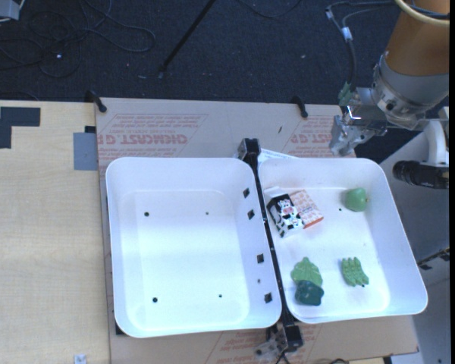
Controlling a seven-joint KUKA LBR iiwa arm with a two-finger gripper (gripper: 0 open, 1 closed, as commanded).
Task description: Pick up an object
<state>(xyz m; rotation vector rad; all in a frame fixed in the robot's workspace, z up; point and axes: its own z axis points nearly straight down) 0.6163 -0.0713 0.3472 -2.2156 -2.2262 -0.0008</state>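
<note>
Gripper [347, 139] above right bin's [394, 226] far rim, green ball [356, 199] and small carton [305, 208] inside bin

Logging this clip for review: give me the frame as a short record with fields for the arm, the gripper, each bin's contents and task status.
arm: reaches in from upper right
gripper: above the right bin's far rim, nothing seen between fingers
left bin: no objects seen
right bin: green ball, black-and-white toy, red-and-white box, green toy, leafy green toy, teal toy
status: no object picked yet
</note>
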